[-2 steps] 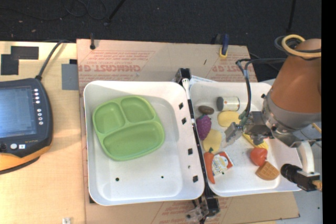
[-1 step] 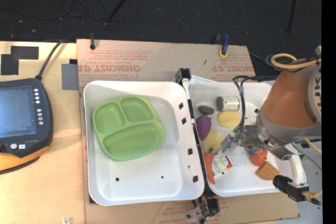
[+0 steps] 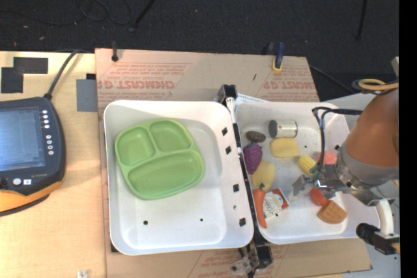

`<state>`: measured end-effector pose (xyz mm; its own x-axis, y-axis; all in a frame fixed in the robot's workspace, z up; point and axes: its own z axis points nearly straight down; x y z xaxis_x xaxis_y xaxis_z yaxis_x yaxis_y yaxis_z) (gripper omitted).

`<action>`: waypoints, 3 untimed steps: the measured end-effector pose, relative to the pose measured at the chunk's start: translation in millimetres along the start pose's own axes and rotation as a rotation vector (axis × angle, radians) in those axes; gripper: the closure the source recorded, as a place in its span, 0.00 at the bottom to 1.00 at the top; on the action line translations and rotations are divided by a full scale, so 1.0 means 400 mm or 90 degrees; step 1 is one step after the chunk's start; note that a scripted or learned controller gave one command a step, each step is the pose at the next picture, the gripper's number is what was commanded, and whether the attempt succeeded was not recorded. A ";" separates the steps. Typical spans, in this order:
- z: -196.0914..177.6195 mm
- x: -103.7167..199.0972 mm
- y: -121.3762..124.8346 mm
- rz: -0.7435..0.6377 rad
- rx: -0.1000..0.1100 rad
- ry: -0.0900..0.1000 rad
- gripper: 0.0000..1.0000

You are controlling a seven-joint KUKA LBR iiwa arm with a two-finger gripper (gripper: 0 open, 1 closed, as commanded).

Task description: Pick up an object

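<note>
- Objects for picking lie scattered in the right bin (image 3: pixel 287 234), within the arm's reach; which one is targeted cannot be told.
- Left bin (image 3: pixel 163 231) bears a green divided plate (image 3: pixel 159 158), lying flat, probably as a drop place.
- Gripper (image 3: pixel 306 185) hangs low over the right bin's right part among the toys; its state I cannot tell.
- Yellow lemon-like piece (image 3: pixel 285 148) rests mid-bin, near a purple grape cluster (image 3: pixel 252 155).
- Orange carrot (image 3: pixel 260 206) lies by the divider.
- Waffle-like wedge (image 3: pixel 333 212) sits below the wrist.
</note>
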<state>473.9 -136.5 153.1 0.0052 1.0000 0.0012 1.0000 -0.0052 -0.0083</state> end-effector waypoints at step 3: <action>-0.252 0.110 0.003 -0.005 -0.004 0.000 1.00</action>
<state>476.1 -92.8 254.1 -0.0019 1.0000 0.0011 1.0000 0.0019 -0.0016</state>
